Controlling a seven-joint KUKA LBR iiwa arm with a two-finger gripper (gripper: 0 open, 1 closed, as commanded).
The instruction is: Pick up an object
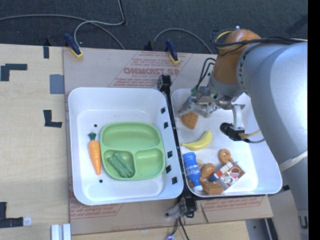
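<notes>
The grey arm [277, 94] fills the right side of the camera view, its orange band [231, 59] sitting above the wrist, and it reaches down into the right bin. Under it the worktop [30, 134] is pale wood with a sheet of brown cardboard [135, 69] laid beneath 2 white bins. The left bin [82, 101] holds a green divided plate [133, 150] with green bean pods [120, 164] in its lower left compartment, and an orange toy carrot [94, 154] lies upright in the view just beside the plate's left edge. The right bin [262, 176] holds the loose things to pick from. The gripper [198, 106] hangs low at the top left of that bin, right above a small tan, bread-like piece [189, 119]; whether its fingers are released or clenched I cannot tell, and nothing shows plainly between them. Below that piece lies a yellow banana [198, 141]. Nearer the bin's front edge stand a blue bottle [190, 167] along the left wall, a small printed red and white packet [230, 174], a brown pastry-like lump [210, 183] and a ring-shaped brown piece [225, 156], all close together. 2 blue and yellow clamps [73, 45] grip the cardboard's far edge.
</notes>
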